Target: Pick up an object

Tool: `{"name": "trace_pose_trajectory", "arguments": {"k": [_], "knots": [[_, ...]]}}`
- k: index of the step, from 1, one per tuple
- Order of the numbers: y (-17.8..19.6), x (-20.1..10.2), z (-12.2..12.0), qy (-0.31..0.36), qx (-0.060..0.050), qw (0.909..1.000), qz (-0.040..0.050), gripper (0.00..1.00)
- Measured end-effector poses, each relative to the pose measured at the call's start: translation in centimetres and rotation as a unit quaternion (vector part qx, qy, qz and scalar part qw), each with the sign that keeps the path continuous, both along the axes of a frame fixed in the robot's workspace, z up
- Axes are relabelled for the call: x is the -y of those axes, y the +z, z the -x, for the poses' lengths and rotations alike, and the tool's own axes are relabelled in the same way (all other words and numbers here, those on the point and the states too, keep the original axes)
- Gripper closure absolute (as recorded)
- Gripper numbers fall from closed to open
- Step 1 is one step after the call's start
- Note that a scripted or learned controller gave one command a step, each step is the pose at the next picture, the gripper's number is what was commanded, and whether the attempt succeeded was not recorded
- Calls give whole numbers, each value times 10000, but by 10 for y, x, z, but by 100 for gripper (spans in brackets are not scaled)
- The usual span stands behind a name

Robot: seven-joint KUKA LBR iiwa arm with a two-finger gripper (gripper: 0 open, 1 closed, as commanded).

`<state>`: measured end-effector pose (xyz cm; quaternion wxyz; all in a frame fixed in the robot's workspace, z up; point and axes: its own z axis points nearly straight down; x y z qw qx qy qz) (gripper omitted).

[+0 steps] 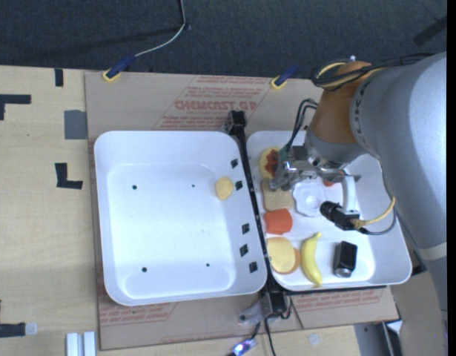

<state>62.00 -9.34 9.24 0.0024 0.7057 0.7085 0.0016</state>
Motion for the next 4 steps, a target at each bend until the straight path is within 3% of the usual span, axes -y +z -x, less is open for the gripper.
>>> {"name": "trace_pose_trajectory", "arguments": {"k": [1,2,3,4], "knots": [[16,10,78,-33,-61,10000,-6,100],[178,-116,30,63,64,10000,-28,100],[88,-183,-26,17,-24,10000,-7,100],[101,-180,-23,4,-43,10000,1,100]]}}
